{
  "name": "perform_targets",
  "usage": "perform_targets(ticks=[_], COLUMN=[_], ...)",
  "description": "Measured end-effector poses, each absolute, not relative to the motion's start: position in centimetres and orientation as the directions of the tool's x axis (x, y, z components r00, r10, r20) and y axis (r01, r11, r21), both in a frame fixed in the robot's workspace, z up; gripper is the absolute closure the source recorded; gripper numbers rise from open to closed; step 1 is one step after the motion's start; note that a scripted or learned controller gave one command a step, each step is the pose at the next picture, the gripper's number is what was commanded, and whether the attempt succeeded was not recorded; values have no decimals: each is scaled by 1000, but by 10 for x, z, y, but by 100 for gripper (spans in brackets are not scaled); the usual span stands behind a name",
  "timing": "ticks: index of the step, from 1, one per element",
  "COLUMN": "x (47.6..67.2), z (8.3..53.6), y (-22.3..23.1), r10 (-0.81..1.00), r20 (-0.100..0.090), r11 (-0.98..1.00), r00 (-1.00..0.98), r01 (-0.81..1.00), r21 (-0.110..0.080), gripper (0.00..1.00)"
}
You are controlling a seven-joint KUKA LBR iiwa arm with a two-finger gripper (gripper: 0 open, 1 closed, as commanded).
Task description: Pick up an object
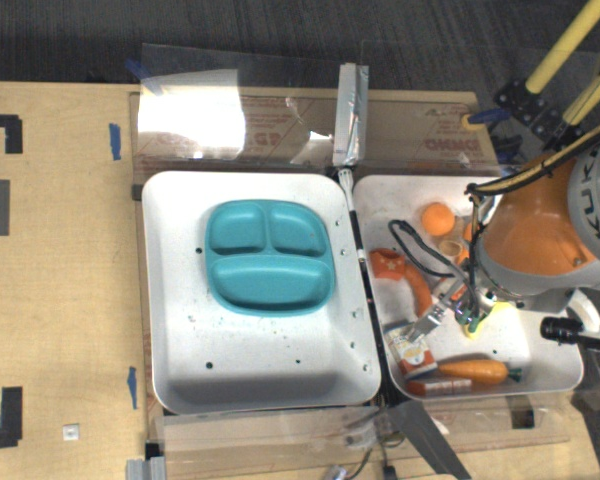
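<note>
Right at the near edge of the right bin (550, 373) lies an orange carrot (470, 371), long axis running left to right, its darker stem end pointing right. A red-labelled flat piece (435, 388) sits just beside it on the near left. Just behind, the gripper (412, 340) is down low in the bin, angled toward the near left, and whether it is spread or pinched I cannot tell from here; nothing is visibly caught in it. An orange curved piece (417, 288) lies beyond it, and a small orange ball (438, 218) rests near the far wall. The arm (535, 238) leans in from the right, its orange band bulking over the bin and hiding whatever lies under it. Black cable (420, 250) loops across the bin floor. Over in the left bin (180, 348) sits a teal divided plate (270, 256).
</note>
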State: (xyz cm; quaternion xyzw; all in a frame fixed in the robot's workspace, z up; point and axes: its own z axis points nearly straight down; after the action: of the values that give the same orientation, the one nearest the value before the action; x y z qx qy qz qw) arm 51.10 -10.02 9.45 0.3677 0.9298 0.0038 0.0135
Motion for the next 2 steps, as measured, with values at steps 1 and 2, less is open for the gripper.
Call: perform_targets(ticks=[1, 2], x=[513, 541], z=[92, 93], y=[-96, -98], r10=[809, 807], r20=[-11, -8], r11=[588, 590], r00=[-587, -590], r01=[809, 807], r21=[9, 10], gripper=[0, 0])
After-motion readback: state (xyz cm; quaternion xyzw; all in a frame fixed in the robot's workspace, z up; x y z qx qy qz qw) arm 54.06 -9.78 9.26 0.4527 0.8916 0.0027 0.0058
